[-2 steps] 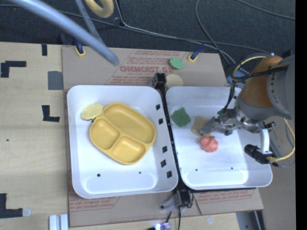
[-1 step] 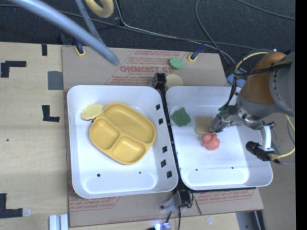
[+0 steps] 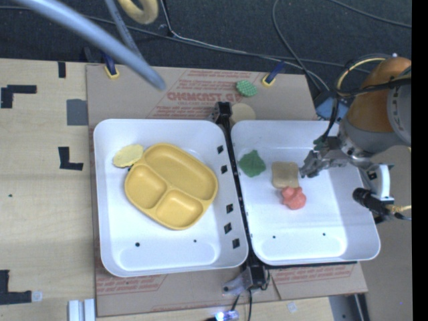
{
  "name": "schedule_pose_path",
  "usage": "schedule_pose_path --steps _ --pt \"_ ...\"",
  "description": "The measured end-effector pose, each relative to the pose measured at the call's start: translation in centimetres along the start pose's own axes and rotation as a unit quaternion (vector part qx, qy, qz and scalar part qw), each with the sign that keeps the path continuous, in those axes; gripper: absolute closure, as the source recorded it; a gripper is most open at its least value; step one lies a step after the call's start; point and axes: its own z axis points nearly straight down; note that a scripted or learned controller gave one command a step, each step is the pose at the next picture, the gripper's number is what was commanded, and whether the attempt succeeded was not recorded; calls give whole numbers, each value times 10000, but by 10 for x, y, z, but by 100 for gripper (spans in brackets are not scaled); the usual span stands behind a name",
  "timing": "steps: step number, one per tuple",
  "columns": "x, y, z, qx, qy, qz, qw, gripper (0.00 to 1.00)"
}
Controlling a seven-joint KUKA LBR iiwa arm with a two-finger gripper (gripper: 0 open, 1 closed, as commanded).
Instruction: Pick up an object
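Note:
In the right bin [image 3: 334,243] lie a green leafy piece [image 3: 252,164], a tan block [image 3: 285,175] and a red lumpy piece [image 3: 293,198]. My gripper [image 3: 312,165] hangs low over this bin, just right of the tan block and above the red piece. Nothing shows between its fingers, and their spacing is too dark and small to read. The left bin [image 3: 117,246] holds a yellow divided plate [image 3: 171,185] and a pale yellow piece [image 3: 128,155] at its upper left.
The grey arm with its orange band [image 3: 374,105] comes in from the right over the right bin's edge. A green piece [image 3: 246,87] lies on the cardboard behind the bins. Cables cross the dark floor at the top.

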Motion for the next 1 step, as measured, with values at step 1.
schedule_pose_path --steps 1 --pt "4 -4 -44 -2 1 -1 10000 100"
